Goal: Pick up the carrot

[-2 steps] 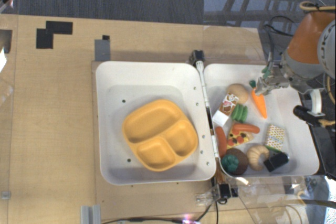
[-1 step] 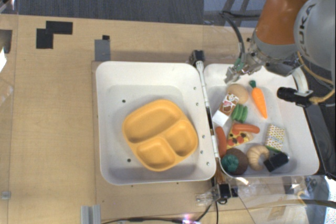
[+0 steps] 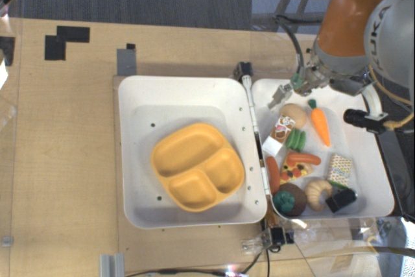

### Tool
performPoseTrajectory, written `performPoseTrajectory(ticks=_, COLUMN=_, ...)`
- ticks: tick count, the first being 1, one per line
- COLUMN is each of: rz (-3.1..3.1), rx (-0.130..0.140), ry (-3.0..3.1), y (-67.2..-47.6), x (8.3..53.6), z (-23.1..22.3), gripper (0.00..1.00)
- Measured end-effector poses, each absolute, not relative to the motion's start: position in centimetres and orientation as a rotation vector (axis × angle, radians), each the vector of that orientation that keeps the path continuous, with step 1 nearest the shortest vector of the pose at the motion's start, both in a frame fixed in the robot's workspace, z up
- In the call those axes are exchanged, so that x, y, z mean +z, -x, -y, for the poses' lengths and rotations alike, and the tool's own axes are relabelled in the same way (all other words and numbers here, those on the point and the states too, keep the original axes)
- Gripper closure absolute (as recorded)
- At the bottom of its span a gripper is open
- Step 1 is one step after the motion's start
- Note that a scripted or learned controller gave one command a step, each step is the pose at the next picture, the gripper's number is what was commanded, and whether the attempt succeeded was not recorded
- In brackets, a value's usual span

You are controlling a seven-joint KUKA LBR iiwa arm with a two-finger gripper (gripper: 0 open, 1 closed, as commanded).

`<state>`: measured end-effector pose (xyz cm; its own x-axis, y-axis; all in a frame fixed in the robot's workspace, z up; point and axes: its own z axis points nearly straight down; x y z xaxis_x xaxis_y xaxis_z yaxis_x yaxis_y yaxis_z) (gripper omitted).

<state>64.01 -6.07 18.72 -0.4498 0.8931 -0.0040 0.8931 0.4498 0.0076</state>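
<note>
— On the left bin (image 3: 130,139), what sits there?
— A yellow divided plate (image 3: 196,167).
— And rightward?
— The carrot (image 3: 320,126) lies in the right bin (image 3: 382,191); the gripper (image 3: 293,89) hovers nearby, its opening impossible to judge.

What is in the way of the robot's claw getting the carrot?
Nothing visible. The gripper hangs over the right bin, and the carrot lies uncovered just beside it, with bare bin floor between them.

carrot (image 3: 320,126): open bin floor to its right | packet (image 3: 283,127) and green piece (image 3: 296,139) crowd its left
</note>
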Motion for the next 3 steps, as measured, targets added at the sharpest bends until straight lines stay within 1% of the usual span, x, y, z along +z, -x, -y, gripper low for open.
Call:
performPoseTrajectory(ticks=1, rz=-2.866, rx=0.001, ry=-1.267, y=-58.4, x=18.7, z=10.1, gripper=0.00)
performPoseTrajectory(ticks=2, rz=-2.843, rx=0.007, ry=-1.288, y=-60.0, x=10.8, z=12.6, gripper=0.00)
performPoseTrajectory(ticks=3, rz=-2.707, rx=0.008, ry=-1.572, y=-55.8, x=8.8, z=15.3, gripper=0.00)
